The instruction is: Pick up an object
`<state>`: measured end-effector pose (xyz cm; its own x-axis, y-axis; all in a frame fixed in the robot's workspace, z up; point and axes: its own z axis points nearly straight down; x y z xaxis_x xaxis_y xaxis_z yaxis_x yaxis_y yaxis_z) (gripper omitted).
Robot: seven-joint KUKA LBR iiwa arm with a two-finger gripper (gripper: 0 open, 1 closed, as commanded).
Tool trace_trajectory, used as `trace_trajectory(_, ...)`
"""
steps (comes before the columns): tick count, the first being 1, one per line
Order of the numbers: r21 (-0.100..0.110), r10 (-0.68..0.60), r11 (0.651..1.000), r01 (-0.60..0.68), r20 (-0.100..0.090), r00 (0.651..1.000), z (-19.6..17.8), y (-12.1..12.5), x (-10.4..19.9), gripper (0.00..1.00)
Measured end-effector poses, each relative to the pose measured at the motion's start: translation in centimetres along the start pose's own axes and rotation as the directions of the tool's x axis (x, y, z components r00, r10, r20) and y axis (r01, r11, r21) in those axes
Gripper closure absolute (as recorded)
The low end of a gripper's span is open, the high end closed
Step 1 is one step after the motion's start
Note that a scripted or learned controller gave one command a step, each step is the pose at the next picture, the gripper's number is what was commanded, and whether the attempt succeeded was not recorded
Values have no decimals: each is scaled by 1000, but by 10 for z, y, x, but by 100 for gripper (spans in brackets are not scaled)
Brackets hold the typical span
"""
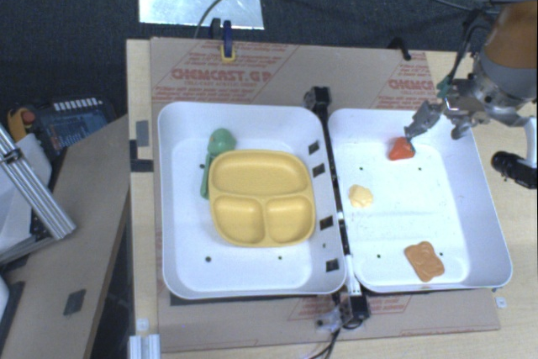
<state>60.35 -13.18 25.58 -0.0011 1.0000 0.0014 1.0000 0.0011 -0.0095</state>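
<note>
Grey arm reaching in from right, gripper (438, 124) angled down, fingers spread

1 fixed overhead camera looks down aslant on 2 bins (252, 118).

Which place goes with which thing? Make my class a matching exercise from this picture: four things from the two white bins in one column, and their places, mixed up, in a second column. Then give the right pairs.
Things
1. yellow divided tray
2. green object
3. orange-red piece
4. brown piece

Places
A. right bin, near corner towards the arm's side
B. left bin, in the middle
C. right bin, far part, just below the gripper
D. left bin, partly hidden behind the tray's far left edge

Pairs: 1-B, 2-D, 3-C, 4-A
</note>
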Motion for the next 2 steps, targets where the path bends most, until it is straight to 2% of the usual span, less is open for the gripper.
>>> trace_trajectory(1,-11,-2,1000,2,2,1000,-6,2,0,0)
trace_trajectory(2,-6,0,1000,0,1,1000,52,-5,-5,0)
